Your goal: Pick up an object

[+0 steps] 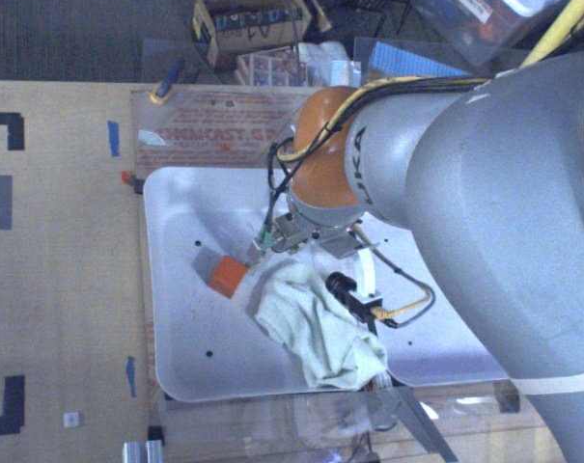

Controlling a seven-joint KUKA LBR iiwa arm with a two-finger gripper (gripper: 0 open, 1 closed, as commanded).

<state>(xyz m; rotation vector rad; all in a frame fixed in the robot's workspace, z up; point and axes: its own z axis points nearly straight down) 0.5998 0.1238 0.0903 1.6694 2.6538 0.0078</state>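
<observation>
Because the wrist of the arm (pixel 446 152) covers the gripper (pixel 272 242) from above, whether it is open, closed or gripping anything cannot be told. Its tip appears to sit low over the white bin (pixel 176 355), just beside the orange block (pixel 228 276).

Candidate objects, both inside this bin:
- Orange block: lies on the bin floor toward the left wall, roughly midway between the far and near rims. It is small, rigid and apparently square-edged, with bare floor on its left and near sides.
- White cloth (pixel 316 326): lies crumpled from the bin's centre toward the near rim, partly under a black cable fitting (pixel 347 295) and a yellow-tipped cable (pixel 407 309) that hang from the wrist.

Recommended procedure, as a judgement from this view:
1. Select the block. It is rigid, stands apart from the cloth, and is the object nearest the tip.
2. Centre the tool over the block before descending; the tip appears offset toward the block's far-right corner, so a straight descent may strike an edge and push it away.
3. Align the grip with two opposite flat faces, not across corners.
4. Close only at floor level, then lift vertically.

Caution: keep the trailing cable clear of the cloth, which could snag and be dragged along.
</observation>
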